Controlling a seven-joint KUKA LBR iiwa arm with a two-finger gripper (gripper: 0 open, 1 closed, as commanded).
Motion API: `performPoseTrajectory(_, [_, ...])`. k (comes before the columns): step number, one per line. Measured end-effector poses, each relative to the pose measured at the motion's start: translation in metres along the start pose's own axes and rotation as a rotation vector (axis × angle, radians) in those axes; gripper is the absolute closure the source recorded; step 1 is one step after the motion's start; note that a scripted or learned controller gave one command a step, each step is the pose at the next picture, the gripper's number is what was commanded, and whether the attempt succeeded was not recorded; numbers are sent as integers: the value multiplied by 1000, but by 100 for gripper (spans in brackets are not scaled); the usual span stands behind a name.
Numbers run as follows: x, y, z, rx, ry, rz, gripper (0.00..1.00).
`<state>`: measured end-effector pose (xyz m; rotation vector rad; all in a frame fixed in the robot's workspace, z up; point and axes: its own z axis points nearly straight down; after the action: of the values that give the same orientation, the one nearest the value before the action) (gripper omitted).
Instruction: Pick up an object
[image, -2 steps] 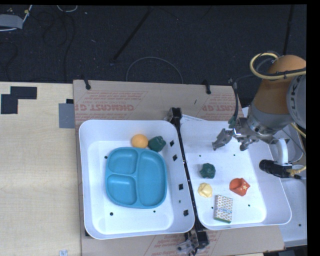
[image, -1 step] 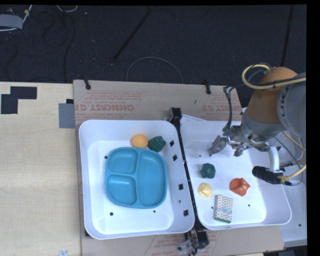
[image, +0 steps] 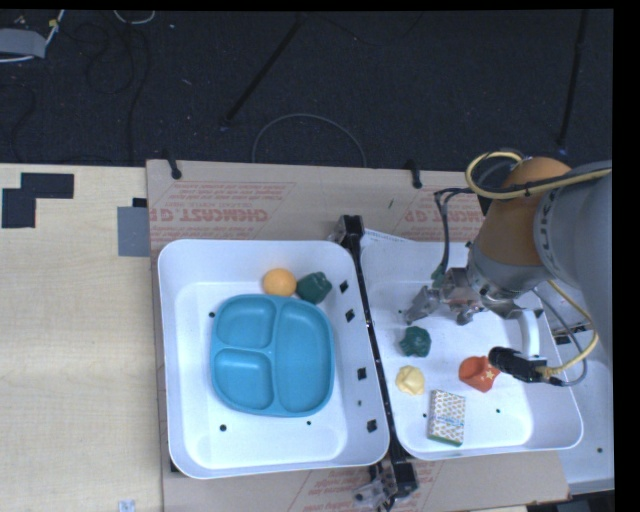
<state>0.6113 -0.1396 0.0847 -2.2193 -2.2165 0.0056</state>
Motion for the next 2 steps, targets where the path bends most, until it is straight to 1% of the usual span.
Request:
performPoseTrajectory(1, [-1, 1, -13, -2, 0, 3, 100])
performPoseTrajectory(2, [4, -2, -75, -9, -1, -2, 100])
